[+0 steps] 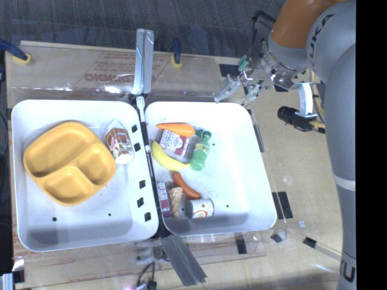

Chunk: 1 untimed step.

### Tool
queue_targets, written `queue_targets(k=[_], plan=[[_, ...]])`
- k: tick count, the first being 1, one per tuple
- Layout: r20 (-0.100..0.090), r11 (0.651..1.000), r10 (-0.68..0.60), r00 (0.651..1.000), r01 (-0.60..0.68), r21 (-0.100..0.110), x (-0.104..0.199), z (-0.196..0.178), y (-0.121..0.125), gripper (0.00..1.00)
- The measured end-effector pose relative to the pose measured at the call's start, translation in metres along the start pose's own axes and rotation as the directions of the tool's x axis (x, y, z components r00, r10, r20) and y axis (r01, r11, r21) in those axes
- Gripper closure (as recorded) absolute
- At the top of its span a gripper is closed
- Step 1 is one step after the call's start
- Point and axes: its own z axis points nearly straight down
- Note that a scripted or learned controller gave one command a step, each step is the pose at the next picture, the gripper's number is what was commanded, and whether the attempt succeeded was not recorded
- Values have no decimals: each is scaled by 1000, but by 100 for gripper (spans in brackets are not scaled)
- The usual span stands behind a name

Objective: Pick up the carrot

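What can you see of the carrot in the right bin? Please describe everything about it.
The carrot is a small orange piece, smooth and probably plastic, tapering toward the picture's left. It lies flat, nearly horizontal, at the back of the right bin, close to the left wall. Its lower side meets the purple-labelled packet, and its right end comes near the green bottle. The gripper is above the bin's far rim, apart from it.
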Motion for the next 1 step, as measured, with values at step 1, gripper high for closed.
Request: queue_targets(k=[1], plan=[[-1, 997, -81, 997, 81, 4, -4, 41, -46, 0]])
